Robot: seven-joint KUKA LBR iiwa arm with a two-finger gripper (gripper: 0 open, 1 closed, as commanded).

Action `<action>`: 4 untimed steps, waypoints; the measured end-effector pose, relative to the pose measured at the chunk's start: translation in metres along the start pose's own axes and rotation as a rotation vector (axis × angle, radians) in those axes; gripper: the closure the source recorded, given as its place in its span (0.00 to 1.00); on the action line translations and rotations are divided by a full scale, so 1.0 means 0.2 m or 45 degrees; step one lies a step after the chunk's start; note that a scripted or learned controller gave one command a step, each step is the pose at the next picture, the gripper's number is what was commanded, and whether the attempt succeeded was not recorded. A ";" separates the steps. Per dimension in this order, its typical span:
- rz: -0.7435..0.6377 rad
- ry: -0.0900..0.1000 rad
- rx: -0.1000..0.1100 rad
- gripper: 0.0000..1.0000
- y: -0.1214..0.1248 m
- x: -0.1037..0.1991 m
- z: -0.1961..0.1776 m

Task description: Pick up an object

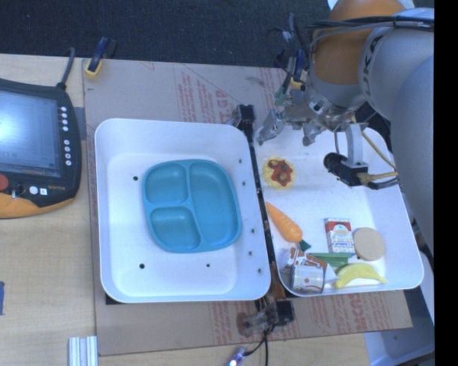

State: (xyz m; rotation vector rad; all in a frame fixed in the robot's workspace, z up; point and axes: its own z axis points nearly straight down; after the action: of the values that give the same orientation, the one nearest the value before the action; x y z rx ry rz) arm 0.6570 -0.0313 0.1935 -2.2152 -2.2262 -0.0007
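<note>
Lying nearest in the right bin [409, 227] are one banana [359, 275], one small printed carton [308, 277] and a green piece beside them. Just beyond sit one red-and-white packet [338, 235] and one tan round biscuit [369, 243], with one carrot [283, 223] along the left wall. Farther back rests one little pizza [278, 172]. Beyond that hangs the gripper [289, 133], its fingers spread apart and gripping nothing. The left bin [122, 273] carries one blue divided plate [191, 204]. One teach pendant [27, 147] sits far left.
</note>
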 end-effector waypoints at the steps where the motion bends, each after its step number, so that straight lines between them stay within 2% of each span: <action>1: 0.001 -0.004 0.005 0.00 -0.25 -0.04 0.01; 2: 0.000 -0.003 0.005 0.00 -0.62 -0.03 0.01; 3: 0.000 -0.002 0.005 0.00 -0.69 -0.11 0.01; 4: 0.002 -0.003 0.003 0.00 -0.69 -0.11 0.01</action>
State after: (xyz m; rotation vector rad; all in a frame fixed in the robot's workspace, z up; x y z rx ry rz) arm 0.5194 -0.0536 0.1916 -2.2166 -2.2248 0.0047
